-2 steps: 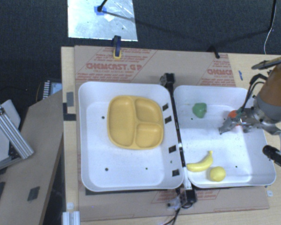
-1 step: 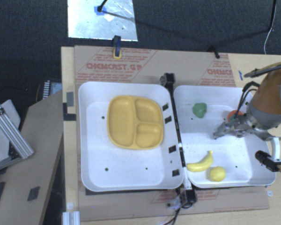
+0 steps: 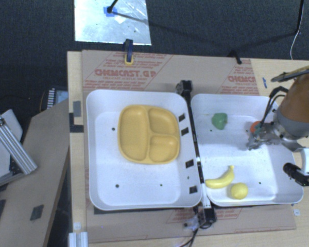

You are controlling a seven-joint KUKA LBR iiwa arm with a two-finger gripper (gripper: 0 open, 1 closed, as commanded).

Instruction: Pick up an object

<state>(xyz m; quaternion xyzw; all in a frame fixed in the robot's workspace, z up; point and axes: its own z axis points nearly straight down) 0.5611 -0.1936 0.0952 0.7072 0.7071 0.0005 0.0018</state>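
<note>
Two white bins sit side by side on the table: the left bin [image 3: 100, 153] carries one yellow divided plate [image 3: 148, 134], while the right bin [image 3: 278, 189] keeps three loose pickable things, one green lump [image 3: 219, 120], one banana [image 3: 220, 178] and one lemon [image 3: 238, 191]. One end effector [image 3: 255, 138] hangs low toward that bin's right side, likely seeking a grasp; whether it is spread or pinching, I cannot tell.

The light is even and rather bright from above, the two white bins [image 3: 144, 99] look nearly overexposed with only soft shadows, the metal sheet [image 3: 112, 13] at the far side shows glare, and the whole picture is slightly soft and grainy.
</note>
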